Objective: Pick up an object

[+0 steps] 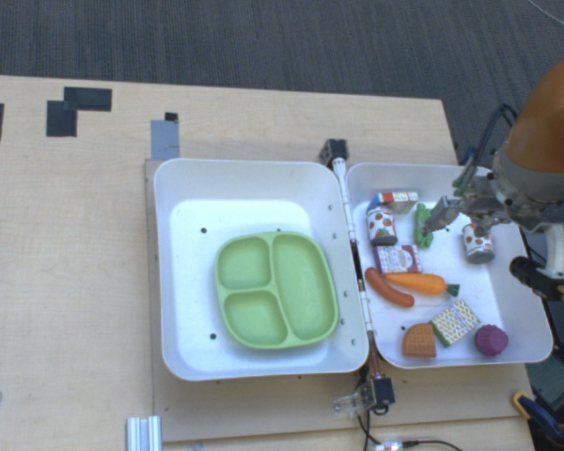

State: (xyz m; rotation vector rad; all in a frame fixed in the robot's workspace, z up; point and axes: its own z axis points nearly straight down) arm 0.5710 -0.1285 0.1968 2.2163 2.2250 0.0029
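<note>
Starting at the left, the left bin (169, 252) holds a green divided plate (276, 289) lying flat, and the right bin (531, 346) carries the clutter: a red sausage (388, 287) touching an orange carrot (416, 283), a bread slice (418, 341), a checked packet (454, 322) and a purple ball (492, 339) along the near side. My gripper (448, 211) hangs over the right bin's far half, just above a green piece (423, 229) and beside a small can (477, 242); I cannot tell whether it is apart or together, and I see nothing between its tips
</note>
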